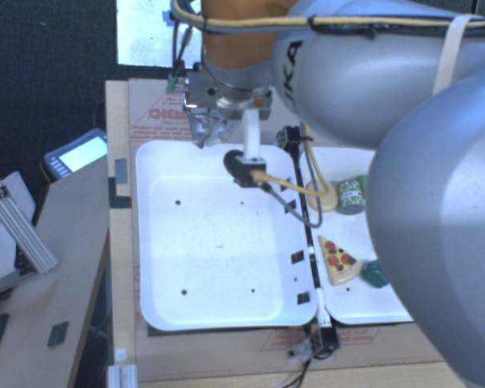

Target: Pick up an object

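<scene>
**Eyeing the pizza slice for a pick**

Pizza-slice toy (338,260) lies near-left in the right bin (365,307), beside a teal lump (376,274). It is probably light, stiff and flat, so pinch across its narrow sides. The gripper (208,134) hovers over the left bin's (218,249) far rim, and I cannot tell whether it is open or closed.

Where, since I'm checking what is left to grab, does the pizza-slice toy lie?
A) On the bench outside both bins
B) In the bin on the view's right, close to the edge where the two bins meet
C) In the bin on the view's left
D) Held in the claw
B: the pizza-slice toy lies flat in the right-hand bin, close to its inner rim, while the claw hangs at the far edge of the left-hand bin.
</scene>
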{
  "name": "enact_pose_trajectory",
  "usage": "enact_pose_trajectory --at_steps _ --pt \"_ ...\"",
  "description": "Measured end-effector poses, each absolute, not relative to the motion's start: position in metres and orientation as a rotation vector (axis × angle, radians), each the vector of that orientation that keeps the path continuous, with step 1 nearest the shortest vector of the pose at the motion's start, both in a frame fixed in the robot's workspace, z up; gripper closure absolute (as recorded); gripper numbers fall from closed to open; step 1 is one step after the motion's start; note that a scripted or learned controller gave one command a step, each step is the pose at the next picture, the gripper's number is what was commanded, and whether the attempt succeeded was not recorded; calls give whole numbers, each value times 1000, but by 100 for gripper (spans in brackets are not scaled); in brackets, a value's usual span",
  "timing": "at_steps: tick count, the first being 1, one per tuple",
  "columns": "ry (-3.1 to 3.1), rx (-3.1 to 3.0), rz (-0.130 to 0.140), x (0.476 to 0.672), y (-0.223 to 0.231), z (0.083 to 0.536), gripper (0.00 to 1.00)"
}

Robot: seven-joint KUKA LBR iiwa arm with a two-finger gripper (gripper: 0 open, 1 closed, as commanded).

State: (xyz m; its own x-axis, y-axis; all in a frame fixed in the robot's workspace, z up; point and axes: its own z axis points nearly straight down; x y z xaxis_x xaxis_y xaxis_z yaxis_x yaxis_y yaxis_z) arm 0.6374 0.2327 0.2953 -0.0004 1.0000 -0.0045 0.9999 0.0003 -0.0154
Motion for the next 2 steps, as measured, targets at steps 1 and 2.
enact_pose_trajectory --at_steps 1,2 --pt "-2232 -2224 -28 662 230 451 100" --pt "-2218 -2216 18 667 234 301 100"
